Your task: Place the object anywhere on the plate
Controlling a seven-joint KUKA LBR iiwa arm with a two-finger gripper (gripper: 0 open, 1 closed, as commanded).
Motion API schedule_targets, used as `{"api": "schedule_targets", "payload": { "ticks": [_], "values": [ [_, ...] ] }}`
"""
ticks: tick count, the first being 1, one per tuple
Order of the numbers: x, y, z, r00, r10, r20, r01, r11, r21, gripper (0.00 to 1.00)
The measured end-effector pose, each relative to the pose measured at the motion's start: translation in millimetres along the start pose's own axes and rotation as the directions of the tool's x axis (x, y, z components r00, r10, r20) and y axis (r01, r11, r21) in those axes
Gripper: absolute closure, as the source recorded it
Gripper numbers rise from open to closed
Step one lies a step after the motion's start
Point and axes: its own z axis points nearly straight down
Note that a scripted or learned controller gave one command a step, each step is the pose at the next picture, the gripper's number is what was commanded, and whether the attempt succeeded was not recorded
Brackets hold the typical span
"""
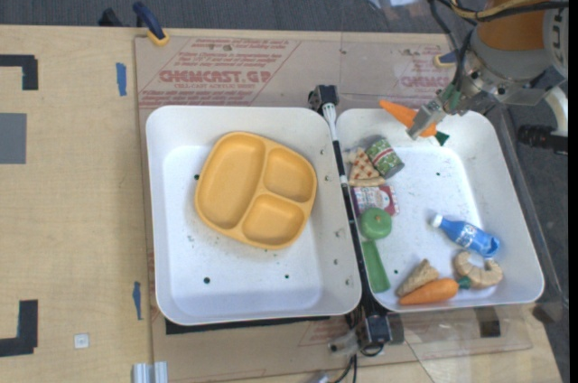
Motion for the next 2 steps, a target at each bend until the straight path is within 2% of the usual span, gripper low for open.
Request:
{"api": "schedule_targets", "payload": {
  "ticks": [1,2],
  "values": [
    [91.7,-17.6,-34.0,0.956,0.293,-0.006,-0.293,0.956,0.001,1.00],
    [89.6,-19.9,-32.4,0.955,0.297,-0.004,-0.297,0.955,0.004,0.00]
  ]
}}
